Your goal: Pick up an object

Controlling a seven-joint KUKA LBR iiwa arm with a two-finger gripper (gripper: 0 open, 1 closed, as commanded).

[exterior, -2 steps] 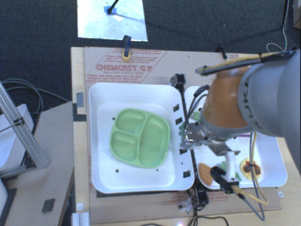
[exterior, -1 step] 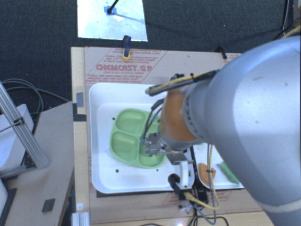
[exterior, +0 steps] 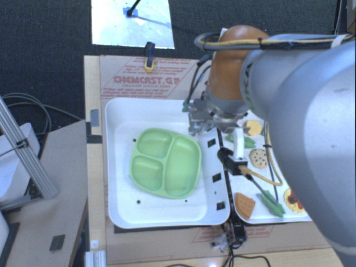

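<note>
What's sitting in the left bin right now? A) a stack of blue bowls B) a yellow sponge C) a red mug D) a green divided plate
D: a green divided plate with three compartments lies flat on the floor of the left bin, while the small food-like items sit in the right bin beneath the arm.

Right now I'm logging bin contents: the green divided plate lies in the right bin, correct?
Not quite. The camera view shows the green divided plate lying in the left bin; the right bin holds the small food-like pieces.
</note>
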